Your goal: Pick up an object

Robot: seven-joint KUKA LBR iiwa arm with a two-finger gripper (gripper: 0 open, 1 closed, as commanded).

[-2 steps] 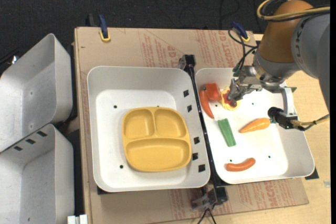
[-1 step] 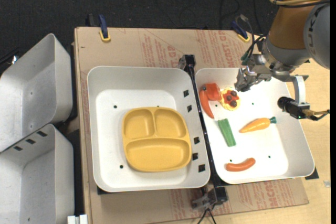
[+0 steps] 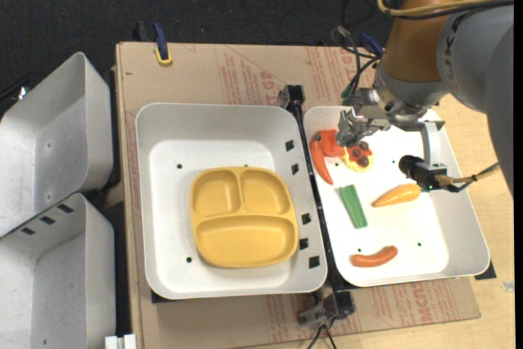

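Observation:
My gripper (image 3: 355, 136) hangs low over the far left part of the right bin (image 3: 458, 253). Just under its tip lies a small yellow and red toy (image 3: 360, 158). A red-orange curved piece (image 3: 324, 151) sits right beside it to the left, against the bin wall. Nearer the bin's middle are a green stick (image 3: 354, 206) and an orange carrot (image 3: 398, 194). A red sausage (image 3: 374, 257) rests near the front edge. I see nothing clearly held.
The left bin (image 3: 155, 176) holds a yellow divided plate (image 3: 243, 217). Further white bins (image 3: 49, 176) stand off the bench to the left. The grey arm with its orange band (image 3: 425, 20) reaches in from the upper right.

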